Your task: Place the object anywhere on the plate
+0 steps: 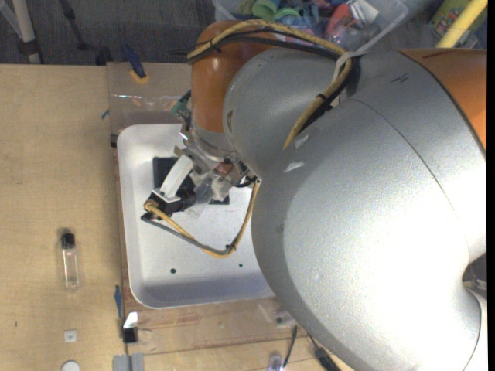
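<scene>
My gripper [207, 182] hangs low over the left white bin [155, 277], near its far half. The big grey arm and its orange band hide most of the gripper from above. A flat black thing [163, 166] lies on the bin floor just left of the gripper. Another dark patch [222, 196] shows at the gripper's right side; I cannot tell whether both belong to one object. Nothing can be seen between the fingers. The arm hides the right side of the bench.
A clear vial with a black cap [69, 260] lies on the wooden bench left of the bin. A blue clip [138, 71] sits beyond the bin's far edge. A clear tub of coloured toys [309, 2] stands at the back.
</scene>
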Motion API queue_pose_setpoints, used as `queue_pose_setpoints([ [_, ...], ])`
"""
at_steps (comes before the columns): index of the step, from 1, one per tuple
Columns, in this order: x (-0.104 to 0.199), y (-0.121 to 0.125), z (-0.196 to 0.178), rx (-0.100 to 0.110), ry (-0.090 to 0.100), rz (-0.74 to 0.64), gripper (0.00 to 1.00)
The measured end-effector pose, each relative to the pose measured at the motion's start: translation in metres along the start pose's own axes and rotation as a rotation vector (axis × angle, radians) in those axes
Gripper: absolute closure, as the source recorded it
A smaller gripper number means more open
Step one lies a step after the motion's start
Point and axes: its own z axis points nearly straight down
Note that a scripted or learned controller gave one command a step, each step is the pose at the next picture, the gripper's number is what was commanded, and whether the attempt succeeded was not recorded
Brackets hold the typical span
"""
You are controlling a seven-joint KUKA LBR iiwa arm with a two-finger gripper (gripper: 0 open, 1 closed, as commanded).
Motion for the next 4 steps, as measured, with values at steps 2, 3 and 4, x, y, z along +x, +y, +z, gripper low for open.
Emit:
queue_pose_setpoints([
  [2, -0.013, -0.002, 0.017, -0.001, 0.002, -0.911, 1.00],
  [3, 0.030, 0.034, 0.024, -0.004, 0.002, -1.232, 1.00],
  [4, -0.033, -0.012, 0.075, 0.003, 0.000, -1.025, 1.00],
])
